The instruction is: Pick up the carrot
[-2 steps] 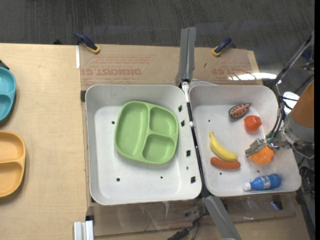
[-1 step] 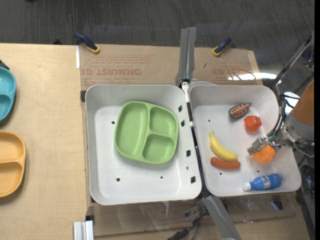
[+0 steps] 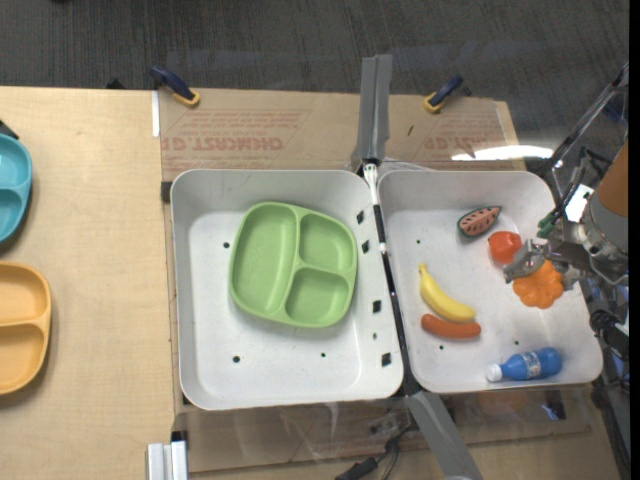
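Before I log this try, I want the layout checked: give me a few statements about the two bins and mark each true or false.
1. The green divided plate lies in the left bin. True.
2. The banana lies in the left bin. False: it lies in the right bin, just above the red sausage.
3. The blue bottle stands upright. False: it lies on its side near the right bin's front edge.
4. The pincer is over the right bin, beside the orange carrot. True.
5. A teal plate and a yellow plate sit inside the left bin. False: both lie on the bench, outside the bins.
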Available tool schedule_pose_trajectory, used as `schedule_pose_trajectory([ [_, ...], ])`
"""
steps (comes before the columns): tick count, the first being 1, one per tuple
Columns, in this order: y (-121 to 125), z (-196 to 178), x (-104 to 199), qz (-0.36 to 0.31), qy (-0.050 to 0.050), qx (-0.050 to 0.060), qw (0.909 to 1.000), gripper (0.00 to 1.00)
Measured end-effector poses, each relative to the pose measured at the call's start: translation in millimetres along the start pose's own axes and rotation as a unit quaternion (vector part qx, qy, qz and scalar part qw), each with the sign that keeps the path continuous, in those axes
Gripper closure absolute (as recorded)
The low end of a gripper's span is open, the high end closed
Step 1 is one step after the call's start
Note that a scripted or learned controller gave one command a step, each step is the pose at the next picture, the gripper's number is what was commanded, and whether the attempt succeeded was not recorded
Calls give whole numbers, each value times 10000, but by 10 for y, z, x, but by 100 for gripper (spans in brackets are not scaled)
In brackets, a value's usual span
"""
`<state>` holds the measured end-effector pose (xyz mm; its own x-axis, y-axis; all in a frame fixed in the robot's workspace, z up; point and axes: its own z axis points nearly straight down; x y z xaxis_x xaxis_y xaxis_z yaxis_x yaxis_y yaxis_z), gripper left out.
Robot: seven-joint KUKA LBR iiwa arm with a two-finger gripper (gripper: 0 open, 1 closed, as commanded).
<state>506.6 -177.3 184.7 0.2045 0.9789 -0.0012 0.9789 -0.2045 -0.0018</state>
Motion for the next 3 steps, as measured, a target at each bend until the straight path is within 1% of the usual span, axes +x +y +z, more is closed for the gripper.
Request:
schedule_pose_trajectory([
  [1, 274, -71, -36, -3499, -3, -17, 9368, 100],
  [2, 1145, -272, 540, -4439, -7, -21, 8961, 100],
  [3, 1270, -324, 869, -5635, -11, -26, 8261, 100],
])
